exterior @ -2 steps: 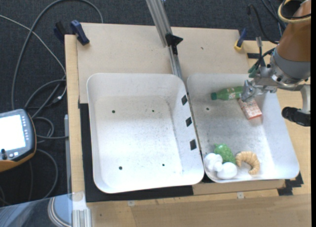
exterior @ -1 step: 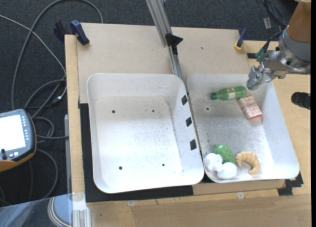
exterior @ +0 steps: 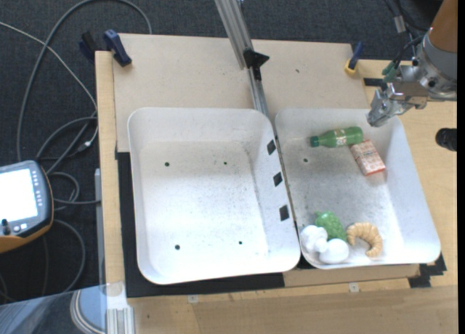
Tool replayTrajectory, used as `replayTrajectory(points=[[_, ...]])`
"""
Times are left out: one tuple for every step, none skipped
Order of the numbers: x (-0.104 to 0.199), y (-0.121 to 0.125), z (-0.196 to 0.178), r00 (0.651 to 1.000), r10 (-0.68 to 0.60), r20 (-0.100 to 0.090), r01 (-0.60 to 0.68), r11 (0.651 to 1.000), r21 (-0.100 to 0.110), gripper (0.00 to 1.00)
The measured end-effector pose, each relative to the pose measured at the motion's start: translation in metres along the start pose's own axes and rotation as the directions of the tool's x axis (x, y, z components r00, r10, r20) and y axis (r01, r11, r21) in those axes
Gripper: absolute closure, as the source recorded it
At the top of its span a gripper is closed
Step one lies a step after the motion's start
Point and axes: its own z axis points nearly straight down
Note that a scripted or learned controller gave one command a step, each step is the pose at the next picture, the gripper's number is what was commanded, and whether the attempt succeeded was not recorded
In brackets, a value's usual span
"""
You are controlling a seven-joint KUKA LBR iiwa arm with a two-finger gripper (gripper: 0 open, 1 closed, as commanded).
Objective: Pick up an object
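In the right bin (exterior: 414,202) a green bottle (exterior: 338,137) lies on its side near the far wall, with a small red and white box (exterior: 368,158) just to its right. At the near edge sit a white lumpy object (exterior: 324,244), a green toy (exterior: 330,223) and a tan croissant-shaped toy (exterior: 367,238). My gripper (exterior: 379,112) hangs above the bin's far right corner, right of the bottle and above the box. Nothing shows between its fingers.
The left bin (exterior: 196,191) stands beside the right one, split from it by a ridge with black markers (exterior: 277,178). A metal pole (exterior: 232,20) rises from the bench behind the bins. Clamps sit at the board's far corners.
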Motion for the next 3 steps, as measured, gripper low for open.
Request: replayTrajectory(points=[[0.050, -0.004, 0.001, 1.000, -0.004, -0.005, 0.005, 1.000, 0.008, 1.00], [0.104, 0.002, 0.011, 1.000, -0.005, -0.005, 0.005, 1.000, 0.010, 1.00], [0.155, -0.013, 0.024, 1.000, -0.005, -0.005, 0.005, 1.000, 0.011, 1.00]])
